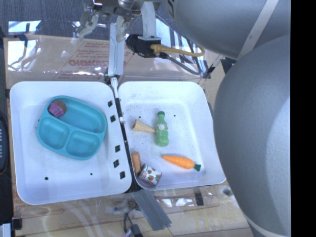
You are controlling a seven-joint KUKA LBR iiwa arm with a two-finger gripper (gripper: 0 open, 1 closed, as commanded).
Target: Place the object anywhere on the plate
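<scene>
The grey arm [247, 83] fills the right side of the camera view, its bulk covering the bench beyond the right bin's [197, 102] right rim, while the gripper [101, 21] sits at the top, above the far ends of the two bins and over the divider between them. Its fingers [88, 22] stand apart with nothing between them. The floor of the left bin [29, 172] is open white along its near and left sides, with only a few dark specks. In its far half lies a blue compartment plate [74, 127], three sections, well inside the rims. The plate's far-left section holds a small purple object [58, 108], perhaps a toy cupcake; the other two sections show bare blue. The right bin holds a green bottle [161, 129] near the middle, an ice-cream cone [142, 127] just left of it, a carrot [180, 162] toward the near right, a small patterned cup [149, 175] at the near-left corner, and an orange-brown stick-like piece [136, 161] just beside the cup against the divider. The purple object lies on the plate, well apart from the fingers.
</scene>
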